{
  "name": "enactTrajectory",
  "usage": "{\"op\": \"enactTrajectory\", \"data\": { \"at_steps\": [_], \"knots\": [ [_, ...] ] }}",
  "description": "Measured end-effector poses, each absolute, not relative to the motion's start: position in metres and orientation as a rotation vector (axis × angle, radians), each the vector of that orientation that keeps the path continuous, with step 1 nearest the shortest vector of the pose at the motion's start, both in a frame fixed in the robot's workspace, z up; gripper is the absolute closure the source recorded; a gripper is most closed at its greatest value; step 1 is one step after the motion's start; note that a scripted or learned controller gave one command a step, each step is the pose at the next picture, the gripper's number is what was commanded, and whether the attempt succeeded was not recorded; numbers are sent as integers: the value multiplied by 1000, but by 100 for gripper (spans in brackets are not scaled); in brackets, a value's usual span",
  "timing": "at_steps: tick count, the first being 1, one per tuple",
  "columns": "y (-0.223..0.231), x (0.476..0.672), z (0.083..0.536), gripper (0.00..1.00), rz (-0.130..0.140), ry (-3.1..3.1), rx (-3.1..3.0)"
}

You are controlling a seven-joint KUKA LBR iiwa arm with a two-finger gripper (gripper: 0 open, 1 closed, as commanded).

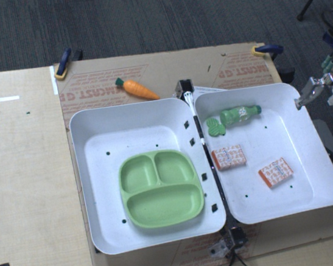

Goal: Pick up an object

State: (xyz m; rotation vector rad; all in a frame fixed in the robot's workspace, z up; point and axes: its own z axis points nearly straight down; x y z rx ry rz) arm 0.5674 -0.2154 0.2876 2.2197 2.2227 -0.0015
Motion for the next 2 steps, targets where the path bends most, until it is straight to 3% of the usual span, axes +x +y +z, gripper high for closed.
{"op": "enactTrajectory", "data": {
  "at_steps": [1,2],
  "knots": [
    [-191,514,174,0,-1,2192,2251],
    [-159,485,96,0,7,2133,2293]
  ]
}}
